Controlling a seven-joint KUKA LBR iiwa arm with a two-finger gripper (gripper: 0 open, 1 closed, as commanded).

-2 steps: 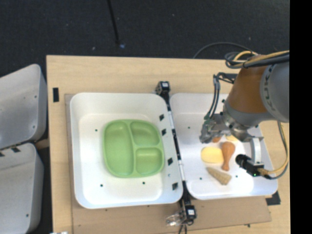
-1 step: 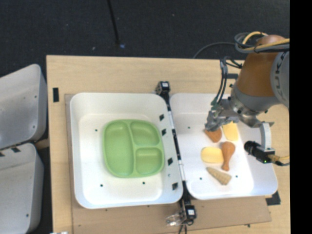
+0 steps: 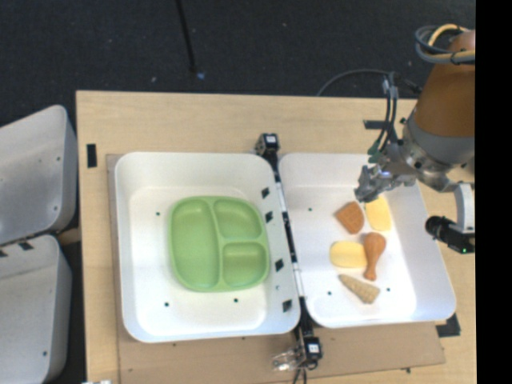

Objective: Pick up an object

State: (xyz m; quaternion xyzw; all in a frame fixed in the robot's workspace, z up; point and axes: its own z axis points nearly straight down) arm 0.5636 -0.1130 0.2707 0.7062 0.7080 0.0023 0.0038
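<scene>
The right bin (image 3: 416,290) holds several toy foods: a brown roundish piece (image 3: 349,217), a yellow block (image 3: 378,214), a pale yellow oval piece (image 3: 347,254), an orange drumstick (image 3: 373,252) and a tan wedge (image 3: 359,288). My gripper (image 3: 373,186) hangs over the bin's upper middle, just above the brown piece and the yellow block. Nothing shows between its tips.
The left bin (image 3: 144,294) holds a green divided plate (image 3: 218,242). Black clips (image 3: 282,238) line the seam between the bins. A cable loops over the bench behind the right bin (image 3: 344,82). White chair-like shapes (image 3: 32,190) stand at the far left.
</scene>
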